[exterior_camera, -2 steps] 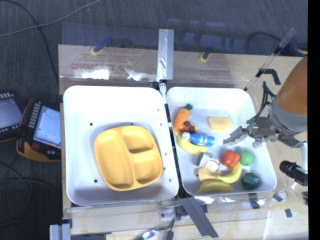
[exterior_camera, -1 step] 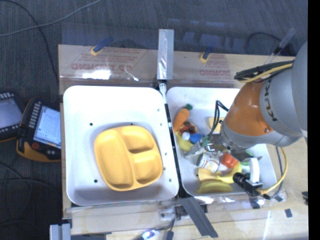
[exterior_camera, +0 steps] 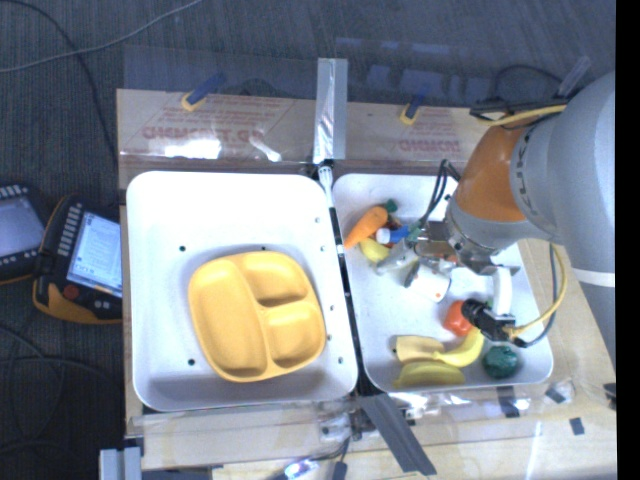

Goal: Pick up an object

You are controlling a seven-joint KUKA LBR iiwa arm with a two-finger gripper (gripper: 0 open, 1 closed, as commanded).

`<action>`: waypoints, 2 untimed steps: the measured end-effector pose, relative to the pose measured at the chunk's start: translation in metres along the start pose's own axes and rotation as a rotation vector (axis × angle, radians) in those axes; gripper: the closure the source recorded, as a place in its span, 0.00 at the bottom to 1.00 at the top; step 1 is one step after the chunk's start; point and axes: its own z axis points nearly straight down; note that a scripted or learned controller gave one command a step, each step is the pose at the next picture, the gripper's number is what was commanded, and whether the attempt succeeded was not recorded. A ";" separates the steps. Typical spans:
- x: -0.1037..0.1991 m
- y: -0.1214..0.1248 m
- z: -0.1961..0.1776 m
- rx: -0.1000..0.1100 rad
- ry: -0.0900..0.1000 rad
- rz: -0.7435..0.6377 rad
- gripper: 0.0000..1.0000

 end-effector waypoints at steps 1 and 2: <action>0.007 0.040 0.002 0.049 -0.001 0.034 0.00; 0.007 0.038 -0.005 0.056 -0.006 0.031 1.00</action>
